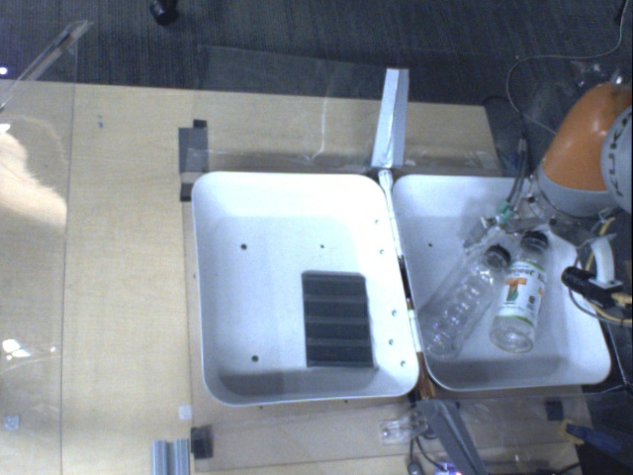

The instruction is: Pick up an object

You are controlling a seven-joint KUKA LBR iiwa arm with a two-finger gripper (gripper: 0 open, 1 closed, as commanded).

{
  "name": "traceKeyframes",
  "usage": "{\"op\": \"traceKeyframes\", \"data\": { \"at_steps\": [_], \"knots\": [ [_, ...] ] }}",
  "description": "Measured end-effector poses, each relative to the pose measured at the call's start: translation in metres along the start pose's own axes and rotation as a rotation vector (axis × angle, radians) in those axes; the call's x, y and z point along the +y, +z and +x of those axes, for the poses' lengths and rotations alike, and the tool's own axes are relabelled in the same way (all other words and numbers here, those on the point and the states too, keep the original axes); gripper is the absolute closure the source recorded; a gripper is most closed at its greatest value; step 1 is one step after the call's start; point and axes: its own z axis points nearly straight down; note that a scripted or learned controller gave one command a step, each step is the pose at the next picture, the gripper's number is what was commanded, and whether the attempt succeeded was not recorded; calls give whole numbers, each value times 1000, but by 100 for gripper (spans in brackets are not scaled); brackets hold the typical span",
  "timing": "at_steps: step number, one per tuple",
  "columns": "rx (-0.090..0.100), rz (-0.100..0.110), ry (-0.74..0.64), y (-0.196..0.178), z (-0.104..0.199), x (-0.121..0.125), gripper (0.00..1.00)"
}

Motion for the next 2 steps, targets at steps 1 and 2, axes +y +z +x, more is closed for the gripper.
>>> {"op": "traceKeyframes", "data": {
  "at_steps": [1,2],
  "knots": [
    [1,8,-6,13,-16,-18,0],
    [-1,0,-9,0,-15,-14,100]
  ]
}}
